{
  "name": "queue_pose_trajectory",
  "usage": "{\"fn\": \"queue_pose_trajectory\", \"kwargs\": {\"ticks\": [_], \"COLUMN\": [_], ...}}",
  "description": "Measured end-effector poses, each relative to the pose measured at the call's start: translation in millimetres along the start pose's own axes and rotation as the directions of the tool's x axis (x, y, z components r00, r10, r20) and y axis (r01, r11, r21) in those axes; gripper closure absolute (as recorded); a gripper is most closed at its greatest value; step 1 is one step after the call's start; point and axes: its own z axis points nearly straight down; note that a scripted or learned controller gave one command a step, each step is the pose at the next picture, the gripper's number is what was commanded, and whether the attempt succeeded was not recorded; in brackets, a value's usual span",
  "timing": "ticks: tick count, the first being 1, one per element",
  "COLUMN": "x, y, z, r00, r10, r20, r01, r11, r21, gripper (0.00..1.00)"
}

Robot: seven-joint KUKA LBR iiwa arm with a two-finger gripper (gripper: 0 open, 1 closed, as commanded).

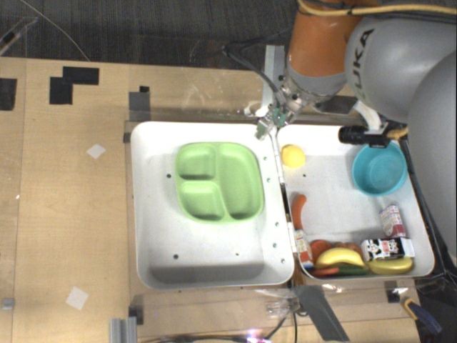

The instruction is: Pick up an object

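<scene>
My gripper (271, 122) hangs over the far end of the wall between the two bins, under the orange-banded wrist (325, 34). Nothing shows held in it. Closest to it is a yellow ball (293, 156), lying just below and to its right in the right bin (321, 184). A green divided plate (218, 181) lies in the left bin (153, 213), down-left of the gripper. Further into the right bin are a blue bowl (378, 170) and an orange-red sausage-shaped piece (298, 209).
The near end of the right bin holds two yellow bananas (339, 256) (391, 265), a black-and-white carton (385, 247), a small can (391, 220) and a red packet (303, 249). The grey arm (410, 63) covers the bin's far right corner. Wooden bench (64, 191) spreads to the left.
</scene>
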Motion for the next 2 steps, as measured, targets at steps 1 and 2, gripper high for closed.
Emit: {"fn": "queue_pose_trajectory", "kwargs": {"ticks": [1,2], "x": [52.9,116.4], "y": [46.5,-57.3], "z": [16.0,-7.3], "r00": [0.983,0.997], "r10": [0.184,0.072], "r20": [-0.005,-0.004], "r01": [-0.184,-0.072], "r11": [0.983,0.997], "r21": [0.005,0.004], "gripper": [1.00,1.00]}}
